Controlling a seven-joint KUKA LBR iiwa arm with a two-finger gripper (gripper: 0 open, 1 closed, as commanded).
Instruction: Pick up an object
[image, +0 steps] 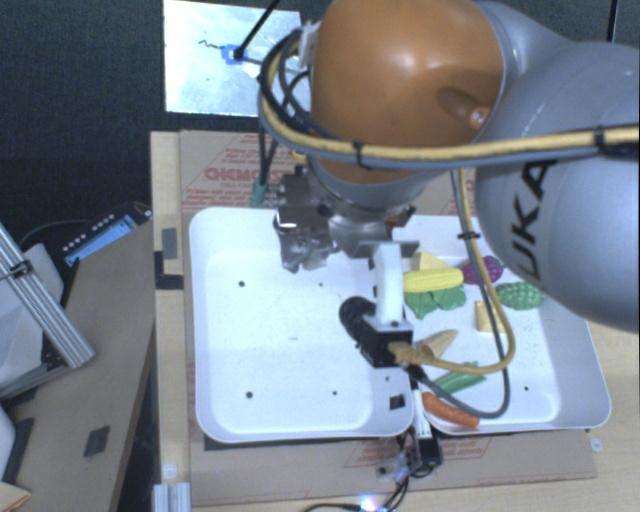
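Note:
My gripper (301, 252) hangs over the far middle of the left bin (260, 350), close above its white floor, with nothing visible under it. The loose things lie in the right bin (585, 395): a yellow corn cob (433, 280) on a green leafy piece (441, 300), purple grapes (491, 268), a green knobbly piece (519, 295), a tan cone-shaped piece (432, 347), a green bean pod (461, 380) and an orange carrot (451, 413). The gripper is left of all of them and touches none.
The arm's big orange and grey body covers the far part of both bins. A small yellow block (483, 316) lies in the right bin. A cardboard sheet (215, 170) lies under the bins. A metal frame (45, 310) stands at the left.

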